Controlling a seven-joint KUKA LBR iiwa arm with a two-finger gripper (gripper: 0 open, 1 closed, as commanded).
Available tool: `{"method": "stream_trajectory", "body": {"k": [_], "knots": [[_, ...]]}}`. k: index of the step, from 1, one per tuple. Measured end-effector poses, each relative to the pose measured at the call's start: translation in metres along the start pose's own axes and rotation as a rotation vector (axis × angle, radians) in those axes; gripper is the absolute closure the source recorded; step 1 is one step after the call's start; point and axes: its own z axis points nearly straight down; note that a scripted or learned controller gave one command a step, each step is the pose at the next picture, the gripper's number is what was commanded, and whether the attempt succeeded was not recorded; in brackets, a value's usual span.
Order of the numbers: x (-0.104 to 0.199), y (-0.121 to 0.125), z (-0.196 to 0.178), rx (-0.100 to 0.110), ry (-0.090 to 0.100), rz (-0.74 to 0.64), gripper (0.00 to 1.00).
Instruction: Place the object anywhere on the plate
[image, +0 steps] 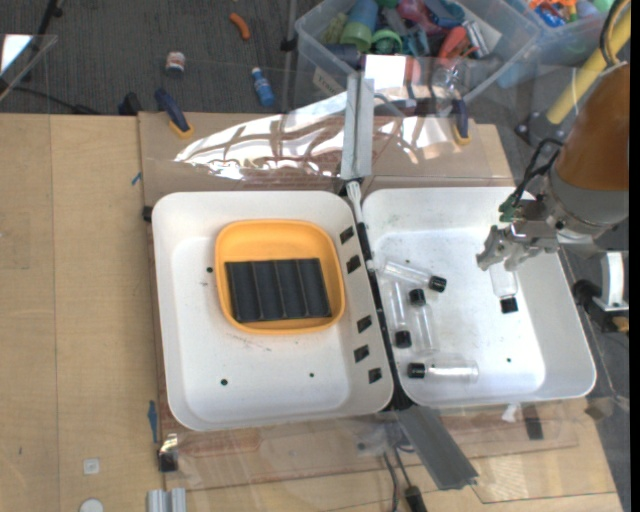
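1. Two white bins are seen side by side: the left bin and the right bin.
2. An orange plate lies in the left bin, with a dark ribbed block resting on it.
3. Several clear vials with black caps are scattered in the right bin near the divider; one of these is judged to be the object to be moved.
4. The gripper is placed over the right bin, toward its right side, well apart from the vials and the plate.
5. A small vial appears to be grasped between the fingers, its black cap hanging at the bottom.
6. The step in hand is judged to be the carry after pickup.
7. Next, a lift clear of the bin wall and a move left across the divider are called for, then a release over a bare part of the plate.
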Motion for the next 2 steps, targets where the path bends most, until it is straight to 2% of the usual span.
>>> {"method": "stream_trajectory", "body": {"k": [1,2], "knots": [[0.0,0.0,0.0,0.0,0.0,0.0,0.0],[-0.082,0.045,0.021,-0.002,-0.001,0.1,0.0]]}}
